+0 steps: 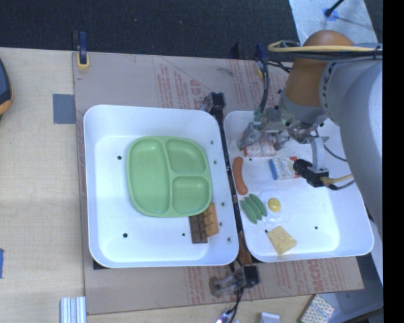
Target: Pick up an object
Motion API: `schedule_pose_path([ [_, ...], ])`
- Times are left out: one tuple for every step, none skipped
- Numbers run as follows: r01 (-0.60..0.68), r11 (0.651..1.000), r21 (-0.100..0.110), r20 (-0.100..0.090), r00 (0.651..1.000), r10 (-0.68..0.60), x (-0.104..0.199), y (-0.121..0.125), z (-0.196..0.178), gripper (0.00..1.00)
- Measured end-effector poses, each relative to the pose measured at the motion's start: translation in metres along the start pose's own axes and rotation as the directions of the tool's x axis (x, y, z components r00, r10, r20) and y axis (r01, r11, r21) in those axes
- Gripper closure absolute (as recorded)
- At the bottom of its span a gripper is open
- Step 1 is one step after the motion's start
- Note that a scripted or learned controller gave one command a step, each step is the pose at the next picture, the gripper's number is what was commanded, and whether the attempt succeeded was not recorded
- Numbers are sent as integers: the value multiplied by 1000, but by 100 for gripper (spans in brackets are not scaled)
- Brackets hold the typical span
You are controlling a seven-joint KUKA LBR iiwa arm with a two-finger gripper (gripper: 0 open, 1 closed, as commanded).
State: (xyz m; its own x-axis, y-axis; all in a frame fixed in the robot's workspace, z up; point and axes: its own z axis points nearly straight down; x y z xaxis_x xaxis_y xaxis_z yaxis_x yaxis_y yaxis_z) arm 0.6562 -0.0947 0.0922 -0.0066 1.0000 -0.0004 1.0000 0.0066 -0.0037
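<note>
Two shallow white bins sit side by side on the counter (34,180), seen from above at a slant: the left bin (108,237) and the right bin (323,229), their inner rims touching.

Left bin: a green divided plate (168,175) lies flat near the middle, and a brown block (204,225) rests just beside the plate's near right corner.

Right bin: the grey arm (350,106) with its orange band (326,42) reaches in from the right, and the gripper (258,140) hangs low over the bin's far left corner. Whether the gripper is open or closed cannot be told, and nothing can be seen held in it. Directly below it lies a white packet with red print (260,151); contact between the two cannot be made out. A blue-and-white packet (281,167) lies just to the right. A sausage (240,175) runs along the left wall. Nearer the camera are green pea pods (254,208), a small yellow round piece (274,204) beside them, and a pale yellow wedge (281,239) near the front wall.
</note>
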Motion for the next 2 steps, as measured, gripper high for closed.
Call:
schedule_pose_path([
  [-1, 1000, -1, 0, 1000, 1, -1, 0, 0, 0],
  [-1, 1000, -1, 0, 1000, 1, -3, 0, 0, 0],
])
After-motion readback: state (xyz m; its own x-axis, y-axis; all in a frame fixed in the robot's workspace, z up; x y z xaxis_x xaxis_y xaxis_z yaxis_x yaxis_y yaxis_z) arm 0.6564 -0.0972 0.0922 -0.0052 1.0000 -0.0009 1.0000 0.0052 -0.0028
